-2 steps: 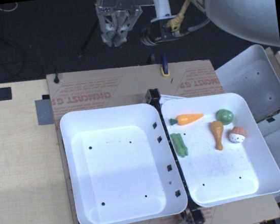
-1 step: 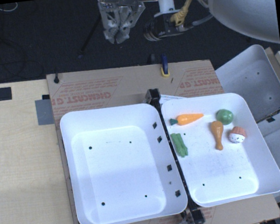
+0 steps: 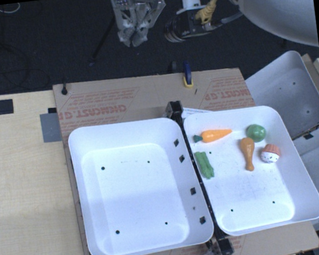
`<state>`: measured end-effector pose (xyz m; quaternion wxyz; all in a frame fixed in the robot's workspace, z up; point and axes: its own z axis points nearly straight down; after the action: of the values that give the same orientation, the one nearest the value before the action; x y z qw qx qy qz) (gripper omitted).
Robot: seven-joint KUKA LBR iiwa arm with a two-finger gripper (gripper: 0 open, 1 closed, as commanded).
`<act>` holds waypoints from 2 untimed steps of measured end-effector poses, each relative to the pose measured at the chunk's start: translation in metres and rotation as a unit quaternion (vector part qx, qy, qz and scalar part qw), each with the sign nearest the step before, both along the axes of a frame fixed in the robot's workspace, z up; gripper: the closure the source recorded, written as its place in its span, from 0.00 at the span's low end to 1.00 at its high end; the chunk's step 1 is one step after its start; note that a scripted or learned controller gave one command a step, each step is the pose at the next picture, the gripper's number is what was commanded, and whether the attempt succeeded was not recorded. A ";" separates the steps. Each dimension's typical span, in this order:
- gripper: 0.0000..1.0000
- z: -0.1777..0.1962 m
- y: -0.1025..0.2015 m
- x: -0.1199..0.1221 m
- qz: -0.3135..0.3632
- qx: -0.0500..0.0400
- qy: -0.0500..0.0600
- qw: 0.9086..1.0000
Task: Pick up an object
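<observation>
Dark floor with cables behind, pale wood desk (image 3: 22, 189) below, cardboard sheet (image 3: 121, 103) under two white bins. Left bin (image 3: 85, 157) has nothing in it. Right bin (image 3: 299, 193) holds five toy foods, all in its upper half:

- carrot (image 3: 216, 135) at 12 o'clock, lying sideways
- green round piece (image 3: 256, 133) at 1 o'clock
- drumstick (image 3: 248, 152) just below it, near upright
- small red-and-white piece (image 3: 269, 153) just beside the drumstick at 3 o'clock
- green pod (image 3: 204, 165) near the divider at 9 o'clock

Gripper (image 3: 134, 25) hangs high above the bins at 12 o'clock, well apart from everything. Cannot tell if the jaws are spread or pressed together, too blurred.

Likely light, stiff plastic, smooth and a bit slippery. The carrot looks easiest, standing apart from the others; pinch across its thick middle. The drumstick's thin shaft is also a fair grip.
</observation>
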<state>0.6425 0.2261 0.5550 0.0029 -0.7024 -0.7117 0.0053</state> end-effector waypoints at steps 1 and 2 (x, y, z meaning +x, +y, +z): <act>1.00 0.009 0.002 0.000 0.003 0.000 0.001 1.000; 1.00 0.018 0.004 -0.001 0.006 0.000 0.002 1.000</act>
<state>0.6418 0.2305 0.5732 0.0038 -0.6982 -0.7159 0.0065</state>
